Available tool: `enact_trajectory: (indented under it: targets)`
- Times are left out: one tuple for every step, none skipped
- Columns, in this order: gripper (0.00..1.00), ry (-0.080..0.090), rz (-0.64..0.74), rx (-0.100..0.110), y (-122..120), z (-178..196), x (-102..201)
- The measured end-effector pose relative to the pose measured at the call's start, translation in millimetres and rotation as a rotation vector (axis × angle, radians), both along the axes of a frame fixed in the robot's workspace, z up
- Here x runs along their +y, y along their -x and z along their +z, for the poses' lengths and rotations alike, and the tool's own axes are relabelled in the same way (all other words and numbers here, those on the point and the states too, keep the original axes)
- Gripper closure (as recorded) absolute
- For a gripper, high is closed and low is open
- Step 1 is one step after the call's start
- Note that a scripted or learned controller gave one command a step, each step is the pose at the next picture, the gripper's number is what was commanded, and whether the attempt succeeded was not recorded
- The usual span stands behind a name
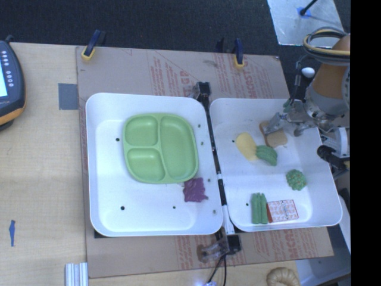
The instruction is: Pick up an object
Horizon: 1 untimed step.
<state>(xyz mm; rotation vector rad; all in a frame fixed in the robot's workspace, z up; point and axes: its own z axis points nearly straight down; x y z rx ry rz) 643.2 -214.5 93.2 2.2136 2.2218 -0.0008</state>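
Note:
My gripper [278, 124] reaches in from the right and hangs low over the upper part of the right bin [315, 219]. A tan, bread-like piece [276, 139] lies directly under and against it, partly covered by the gripper. Just left of that lie a yellow piece [245, 145] and a dark green piece [267, 155], touching each other. Further toward the front are a green broccoli-like piece [296, 179], a green bean bundle [258, 208] and a red and white packet [282, 210].
The left bin [107, 213] holds a light green divided plate [161, 148] and a purple piece [194, 190] by its front right corner. Clamps sit along the ridge between the bins. A handheld pendant [9, 82] lies at the far left.

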Motion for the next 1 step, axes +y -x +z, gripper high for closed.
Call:
enact_trajectory:
  targets:
    - [0.0, -0.004, 0.005, 0.004, -14.2, -0.8, 42.0]
